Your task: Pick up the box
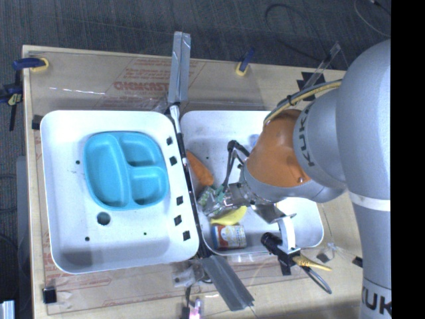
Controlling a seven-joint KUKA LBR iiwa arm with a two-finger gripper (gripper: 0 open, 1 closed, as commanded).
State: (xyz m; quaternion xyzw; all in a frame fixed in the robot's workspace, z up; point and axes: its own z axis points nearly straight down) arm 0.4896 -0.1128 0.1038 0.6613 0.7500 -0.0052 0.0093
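Where two white bins sit, bench meets dark floor — carpeted.

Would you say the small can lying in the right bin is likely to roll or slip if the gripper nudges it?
Probably yes. The can lies on its side, so a nudge could roll it. It sits near the right bin front wall, which may stop it. Its smooth, rounded side looks likely to slip between fingers.

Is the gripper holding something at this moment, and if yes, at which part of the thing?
It cannot be told. The gripper is down in the right bin among a carrot, a yellow item and a can, with the wrist covering it.
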